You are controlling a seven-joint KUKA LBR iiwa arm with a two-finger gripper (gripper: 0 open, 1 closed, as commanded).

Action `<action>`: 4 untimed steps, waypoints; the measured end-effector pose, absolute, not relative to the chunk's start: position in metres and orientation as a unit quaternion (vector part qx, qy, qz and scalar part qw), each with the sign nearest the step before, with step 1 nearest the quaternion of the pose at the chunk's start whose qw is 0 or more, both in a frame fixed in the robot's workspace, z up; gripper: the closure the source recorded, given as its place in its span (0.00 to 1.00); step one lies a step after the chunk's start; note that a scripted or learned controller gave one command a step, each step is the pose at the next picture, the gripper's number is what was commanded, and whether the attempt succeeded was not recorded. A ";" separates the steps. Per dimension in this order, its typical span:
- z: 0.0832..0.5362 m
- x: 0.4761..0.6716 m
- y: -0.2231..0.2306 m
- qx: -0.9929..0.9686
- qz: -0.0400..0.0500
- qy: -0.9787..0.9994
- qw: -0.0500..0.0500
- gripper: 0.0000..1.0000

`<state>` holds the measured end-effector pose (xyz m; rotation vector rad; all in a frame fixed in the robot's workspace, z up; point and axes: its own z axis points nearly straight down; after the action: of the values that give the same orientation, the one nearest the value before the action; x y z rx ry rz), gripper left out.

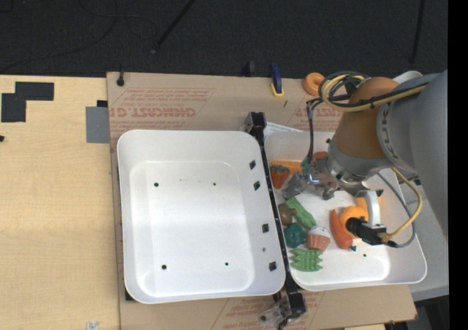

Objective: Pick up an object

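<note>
Cardboard sheet (175,102): "CHEMCREST", upside down

Small toys lie loose in the right bin (380,271), clustered toward its left wall. A green piece (300,213) lies slantwise above a teal lump (295,235), with a pink block (319,239) just right, a green leafy piece (306,260) nearest, and orange pieces (341,227) further right.

dark carpet (219,21) with cables, pale wooden bench (51,204), cardboard sheet (183,98)

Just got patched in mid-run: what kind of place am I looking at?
Likely a robotics lab grasping bench: two white bins on cardboard, small toy-like objects in the right bin, loose cables on dark floor behind.
</note>
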<state>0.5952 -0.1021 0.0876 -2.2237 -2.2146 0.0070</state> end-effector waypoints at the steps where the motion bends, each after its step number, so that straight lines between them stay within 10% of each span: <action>1: 0.088 0.641 -0.092 -0.707 0.001 -0.708 0.001 0.00; 2: 0.130 0.644 -0.141 -0.708 0.000 -0.707 -0.001 0.00; 3: 0.142 0.584 -0.185 -0.709 0.002 -0.706 0.001 0.00; 4: 0.084 0.627 -0.126 -0.705 0.000 -0.709 0.002 0.00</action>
<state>0.6266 -0.1261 0.0842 -2.2123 -2.2245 0.0008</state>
